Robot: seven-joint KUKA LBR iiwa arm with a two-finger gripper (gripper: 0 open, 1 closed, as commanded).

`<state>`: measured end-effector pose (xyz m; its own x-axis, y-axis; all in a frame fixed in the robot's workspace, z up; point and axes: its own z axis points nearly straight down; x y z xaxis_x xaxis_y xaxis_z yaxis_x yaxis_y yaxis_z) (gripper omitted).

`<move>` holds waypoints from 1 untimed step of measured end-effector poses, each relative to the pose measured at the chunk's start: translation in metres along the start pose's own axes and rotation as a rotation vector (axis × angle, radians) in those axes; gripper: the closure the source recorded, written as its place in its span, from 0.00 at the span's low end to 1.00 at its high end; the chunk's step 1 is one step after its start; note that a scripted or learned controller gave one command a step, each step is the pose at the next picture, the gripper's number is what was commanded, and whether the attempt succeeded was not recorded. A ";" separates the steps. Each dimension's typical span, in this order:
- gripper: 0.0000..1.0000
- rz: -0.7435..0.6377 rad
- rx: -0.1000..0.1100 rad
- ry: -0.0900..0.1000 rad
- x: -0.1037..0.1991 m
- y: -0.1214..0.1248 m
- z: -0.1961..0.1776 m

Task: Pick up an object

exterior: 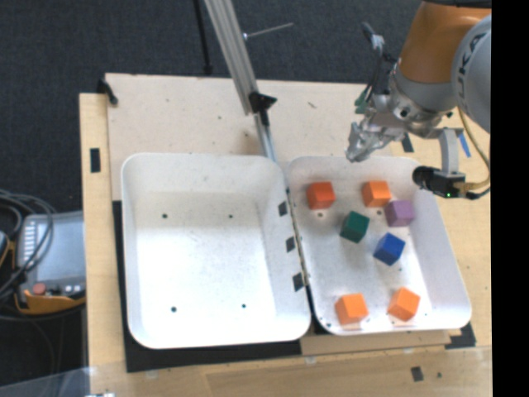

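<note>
- My gripper [360,149] hangs above the far rim of the right bin [446,259].
- Whether my fingers are parted, I cannot tell.
- Nearest below: two orange cubes [321,194].

No legible text, labels, brands, numbers or signs are visible. The blocks in the right bin [453,288] carry no markings. The device [51,259] at the left edge is too small and blurred to read.

Seven small blocks lie apart in the right bin [442,246]: four orange, one green, purple, blue.
</note>
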<state>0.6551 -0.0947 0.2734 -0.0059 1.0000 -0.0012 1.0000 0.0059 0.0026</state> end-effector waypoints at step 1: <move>1.00 0.000 0.003 0.000 0.061 0.003 0.010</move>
<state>0.6577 -0.0342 0.2631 -0.0058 1.0000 -0.0008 1.0000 0.0058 -0.0005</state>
